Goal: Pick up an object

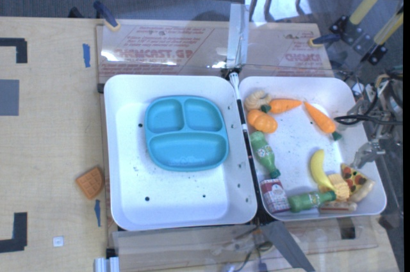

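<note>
Nothing is picked up yet; every candidate lies in the right bin [368, 200], most of them crowded along its near edge. There the can [274, 194], the lying bottle [311, 200] and the pizza toy [353, 182] sit touching or nearly so, with the banana [320, 169] resting against that heap. A grab into this cluster would likely catch two things at once, or push one against the bin's wall and let it skid out from between the jaws.

A grey metal part [370, 152] hangs at the bin's right rim, just beside the pizza toy. I take it for the jaws, but it is too small and cluttered by cables to be sure, and I cannot tell whether they are wide or narrow. If they come down this close to the rim, they may strike the wall instead of a toy.

Farther back, the upright-lying bottle [264, 154] hugs the divider between the bins, leaving little room on that side. The orange [262, 121] is round and may roll away when touched. The two carrots [284, 105] [320, 118] lie more apart, so the right one looks the safest pick, though its taper could slip.

The left bin [122, 200] holds a blue plate [186, 133]; a waffle [90, 182] lies outside on the table [45, 136], out of play.
</note>
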`<state>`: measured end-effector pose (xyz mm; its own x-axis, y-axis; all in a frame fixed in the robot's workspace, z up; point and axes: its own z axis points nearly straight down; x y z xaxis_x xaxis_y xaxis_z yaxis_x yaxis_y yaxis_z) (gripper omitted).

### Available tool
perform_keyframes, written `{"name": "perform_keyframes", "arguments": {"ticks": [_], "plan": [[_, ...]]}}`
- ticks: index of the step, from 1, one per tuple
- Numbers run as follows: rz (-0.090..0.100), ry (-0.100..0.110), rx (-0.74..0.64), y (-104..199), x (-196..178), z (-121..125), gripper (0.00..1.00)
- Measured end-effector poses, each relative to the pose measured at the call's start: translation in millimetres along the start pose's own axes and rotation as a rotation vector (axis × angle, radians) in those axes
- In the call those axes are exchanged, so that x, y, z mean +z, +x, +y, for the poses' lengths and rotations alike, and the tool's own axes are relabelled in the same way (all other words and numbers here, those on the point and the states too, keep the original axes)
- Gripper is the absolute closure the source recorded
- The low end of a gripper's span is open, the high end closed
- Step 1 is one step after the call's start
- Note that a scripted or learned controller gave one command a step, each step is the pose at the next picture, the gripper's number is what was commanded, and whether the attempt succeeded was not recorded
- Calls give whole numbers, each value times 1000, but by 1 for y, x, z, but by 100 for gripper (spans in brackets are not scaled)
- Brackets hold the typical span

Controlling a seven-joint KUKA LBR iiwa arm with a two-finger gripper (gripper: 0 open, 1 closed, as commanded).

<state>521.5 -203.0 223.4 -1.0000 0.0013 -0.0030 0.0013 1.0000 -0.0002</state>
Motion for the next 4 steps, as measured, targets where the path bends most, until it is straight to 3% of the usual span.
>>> {"name": "perform_keyframes", "arguments": {"ticks": [1,2,3,4], "plan": [[-6,2,108,-28,126,-6,0],[-8,0,391,-115,136,12,0],[-20,3,387,-119,123,12,100],[-12,0,534,-114,5,24,100]]}}
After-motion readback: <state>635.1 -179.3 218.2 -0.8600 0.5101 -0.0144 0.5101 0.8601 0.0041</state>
